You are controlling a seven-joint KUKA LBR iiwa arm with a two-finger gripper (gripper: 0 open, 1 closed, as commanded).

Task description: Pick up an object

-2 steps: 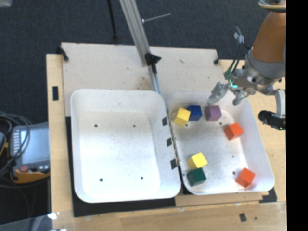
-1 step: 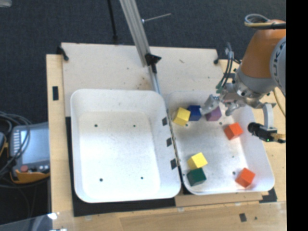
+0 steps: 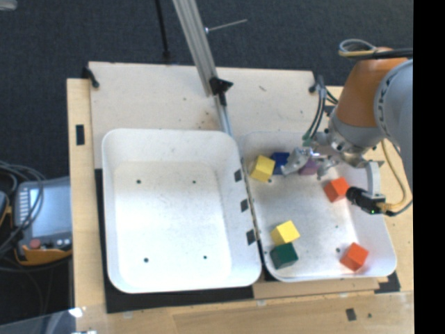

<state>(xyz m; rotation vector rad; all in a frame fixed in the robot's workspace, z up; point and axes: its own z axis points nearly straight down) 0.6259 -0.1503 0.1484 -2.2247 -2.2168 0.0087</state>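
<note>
My gripper hangs low over the back of the right bin, reaching in from the right. Just left of it lies a blue block, partly hidden by the gripper, and beside that a yellow block. A pinkish-purple object shows under the gripper. An orange block lies right of the gripper. Nearer the front sit a second yellow block, a green block and another orange block.
The left bin stands beside the right one, its raised rim between them. A slanted metal pole rises from the back of the bench. A black cable with a green light hangs by the arm's wrist.
</note>
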